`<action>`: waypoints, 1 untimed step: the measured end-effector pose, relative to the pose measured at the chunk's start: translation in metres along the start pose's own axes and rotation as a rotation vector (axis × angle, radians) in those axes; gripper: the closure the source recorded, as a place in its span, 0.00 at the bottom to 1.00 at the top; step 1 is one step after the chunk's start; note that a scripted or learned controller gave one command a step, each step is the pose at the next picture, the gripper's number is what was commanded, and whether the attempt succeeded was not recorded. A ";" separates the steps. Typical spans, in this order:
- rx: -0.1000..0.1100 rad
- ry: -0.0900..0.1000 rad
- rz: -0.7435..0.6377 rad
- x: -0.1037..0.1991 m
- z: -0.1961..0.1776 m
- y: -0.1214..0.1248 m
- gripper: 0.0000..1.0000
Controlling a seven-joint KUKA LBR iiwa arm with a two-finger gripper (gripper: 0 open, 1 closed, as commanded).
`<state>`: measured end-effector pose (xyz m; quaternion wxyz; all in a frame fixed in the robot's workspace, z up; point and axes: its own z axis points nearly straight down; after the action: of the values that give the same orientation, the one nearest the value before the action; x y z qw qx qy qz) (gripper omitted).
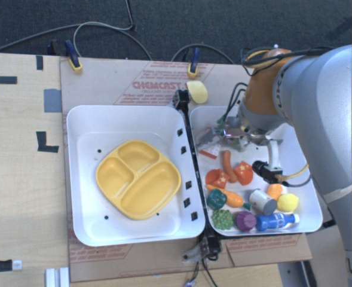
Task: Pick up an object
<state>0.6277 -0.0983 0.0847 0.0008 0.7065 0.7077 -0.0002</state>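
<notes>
My gripper (222,132) is low in the back part of the right bin (304,160), under the orange-banded wrist (260,94). Just in front of it lie an orange-red sausage (226,165), a red pepper piece (243,173) and a red tomato-like toy (215,178). A thin red strip (207,154) lies to the gripper's front left. I see nothing held by the gripper.
Along the right bin's front are a teal toy (216,199), a carrot (235,200), green grapes (222,219), a purple toy (245,221), a blue bottle (276,222), a lemon (287,202) and a grey can (260,201). The left bin (83,160) holds a yellow divided plate (138,178).
</notes>
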 end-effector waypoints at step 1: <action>0.034 0.003 0.008 -0.006 0.003 0.028 0.00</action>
<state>0.6554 -0.1047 0.0817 -0.0124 0.7094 0.7046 -0.0113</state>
